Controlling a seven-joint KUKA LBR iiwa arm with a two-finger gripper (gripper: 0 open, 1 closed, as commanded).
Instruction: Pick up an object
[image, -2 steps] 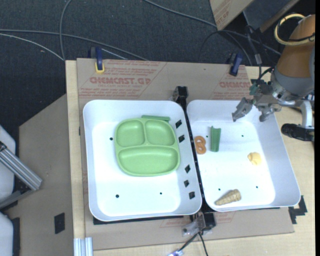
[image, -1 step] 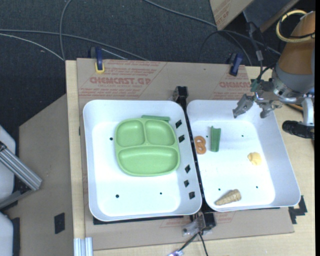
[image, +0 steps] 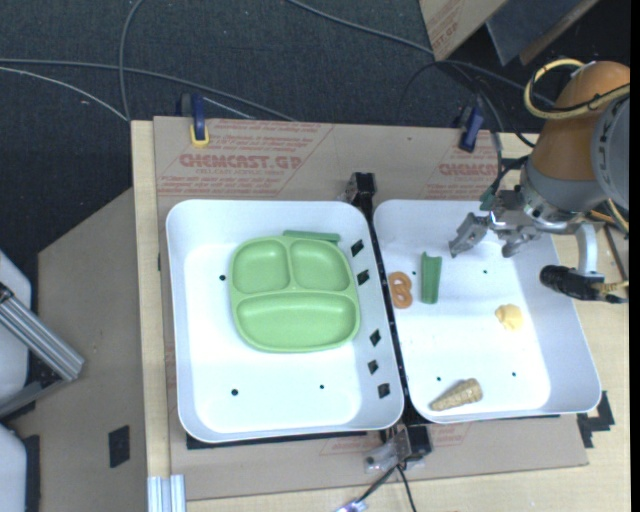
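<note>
Spread wide and holding nothing, the gripper (image: 490, 240) hangs over the right bin (image: 545, 395) near its far rim, with one green divided plate (image: 295, 295) far to its left in the other bin (image: 200, 330), and nearer below-left one green block (image: 430, 278), one cone (image: 457, 394), one pretzel (image: 400, 289) and, below, one yellow piece (image: 509, 317), all lying apart on open white floor.

glossy green plastic tray (image: 295, 296), smooth white bins (image: 200, 330), matt cardboard bench (image: 250, 150)
</note>
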